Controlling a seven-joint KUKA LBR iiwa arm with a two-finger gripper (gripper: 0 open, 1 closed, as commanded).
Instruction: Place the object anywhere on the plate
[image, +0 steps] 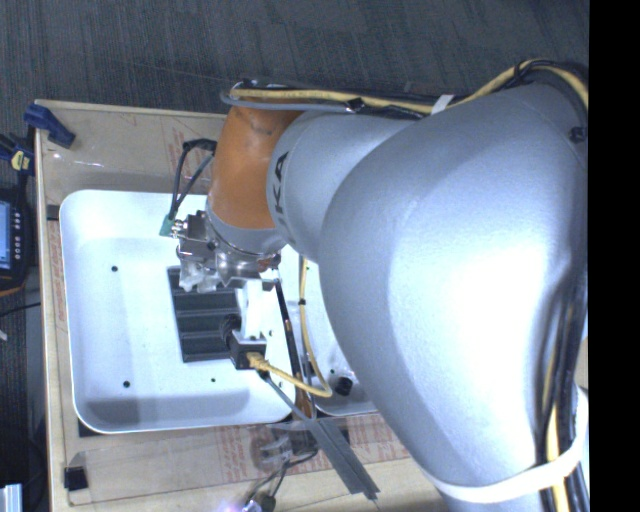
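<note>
My gripper (205, 322) hangs low over the middle of the left white bin (100, 300). From above I see its black ribbed body under the silver wrist flange (215, 260) and the orange band (245, 170). The body hides whatever lies straight beneath it. The grey arm (440, 280) covers the right half of the view and nearly all of the right bin (355, 405), of which a small corner shows.
The left bin's floor around the gripper is bare white with a few small dark dots. A blue clamp (48, 122) sits at the bench's far left corner. A dark device (12, 235) is at the left edge. A yellow cable (285, 378) and a metal bracket (310, 445) lie near the front.
</note>
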